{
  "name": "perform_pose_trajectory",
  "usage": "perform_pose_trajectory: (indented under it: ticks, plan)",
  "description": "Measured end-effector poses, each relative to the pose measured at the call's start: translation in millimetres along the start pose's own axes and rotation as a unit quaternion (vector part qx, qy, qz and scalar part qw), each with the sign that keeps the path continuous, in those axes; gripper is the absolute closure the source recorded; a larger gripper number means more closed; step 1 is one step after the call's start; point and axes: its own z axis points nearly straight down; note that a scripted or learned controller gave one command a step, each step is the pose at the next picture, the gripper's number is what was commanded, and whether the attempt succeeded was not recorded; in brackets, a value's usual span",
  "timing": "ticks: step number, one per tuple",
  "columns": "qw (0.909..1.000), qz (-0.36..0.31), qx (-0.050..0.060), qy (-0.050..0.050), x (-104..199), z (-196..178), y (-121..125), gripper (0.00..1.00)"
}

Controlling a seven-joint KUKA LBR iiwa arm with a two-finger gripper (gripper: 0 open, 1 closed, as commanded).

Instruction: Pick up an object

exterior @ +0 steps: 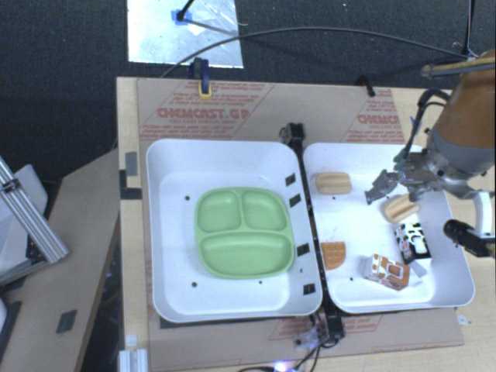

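The right bin (353, 301) holds several small objects. A tan bread roll (333, 183) lies near its far left corner and a brown round biscuit (333, 255) by its left wall. A second tan roll (400, 208) sits at the right, partly under my gripper (391, 191), which hangs just above it. Closer to the front are a black-and-white patterned piece (413, 241) and a brown-and-white carton (387, 271). The grey arm with its orange band (469, 115) comes in from the right.
The left bin (167, 208) holds a green divided plate (244, 232). A black divider with clips (306, 223) runs between the bins. A black part of the arm (469, 237) juts over the right bin's right edge.
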Motion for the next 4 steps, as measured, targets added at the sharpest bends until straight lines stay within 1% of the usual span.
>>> perform_pose_trajectory:
  ticks: [1, 2, 3, 4]
  plan:
    - [1.0, -0.001, -0.006, -0.001, 0.2, -6.0, 2.5, 0.0]
    - [1.0, 0.0, -0.004, 0.0, 3.4, 47.4, -6.9, 0.0]
    - [1.0, 0.001, -0.004, 0.0, 4.5, 106.5, 1.3, 0.0]
    - [1.0, 0.001, -0.005, -0.001, 4.8, 137.6, 2.0, 0.0]
